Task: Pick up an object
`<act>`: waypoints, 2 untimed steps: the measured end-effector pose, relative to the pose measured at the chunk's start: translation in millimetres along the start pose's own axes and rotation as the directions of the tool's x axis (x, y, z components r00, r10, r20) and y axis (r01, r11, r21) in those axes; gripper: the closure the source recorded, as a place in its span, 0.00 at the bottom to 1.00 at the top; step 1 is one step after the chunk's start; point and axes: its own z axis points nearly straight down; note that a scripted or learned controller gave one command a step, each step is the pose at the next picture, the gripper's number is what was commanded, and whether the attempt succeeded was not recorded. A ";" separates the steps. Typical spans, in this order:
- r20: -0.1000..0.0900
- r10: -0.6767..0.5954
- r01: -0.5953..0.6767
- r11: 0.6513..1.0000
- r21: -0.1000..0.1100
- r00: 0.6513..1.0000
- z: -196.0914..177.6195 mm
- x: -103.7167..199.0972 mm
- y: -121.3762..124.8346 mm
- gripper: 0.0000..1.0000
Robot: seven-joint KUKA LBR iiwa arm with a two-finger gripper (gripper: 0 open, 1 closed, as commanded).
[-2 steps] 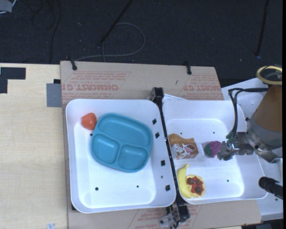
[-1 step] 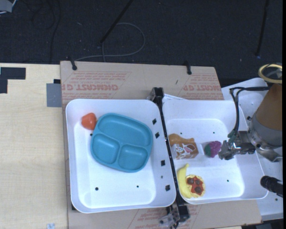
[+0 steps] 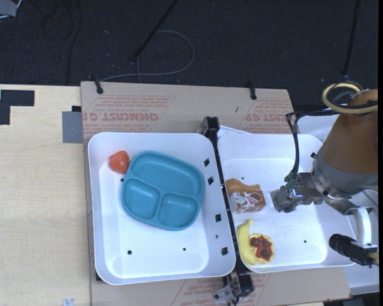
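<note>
In the right bin (image 3: 306, 158), my gripper (image 3: 283, 201) hangs low near the middle, just right of a small brown-and-white snack packet (image 3: 244, 196). Nothing shows between it and the packet. A yellow banana (image 3: 244, 236) and a yellow round toy with red spots (image 3: 262, 248) lie at the bin's front left corner, below the gripper. The left bin (image 3: 108, 260) holds a blue divided plate (image 3: 163, 190) and a red-orange tomato (image 3: 119, 162) at its upper left.
A black divider (image 3: 218, 190) runs between the two bins. The arm's grey body (image 3: 348, 152) covers the right bin's right side. Cardboard (image 3: 179, 107) lies under the bins, with a wooden bench (image 3: 32, 203) to the left.
</note>
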 end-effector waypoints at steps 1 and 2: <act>0.000 -0.002 0.002 1.000 0.001 1.000 -1.3 45.7 15.5 1.00; 0.001 -0.001 0.001 1.000 0.002 1.000 7.8 97.9 27.2 1.00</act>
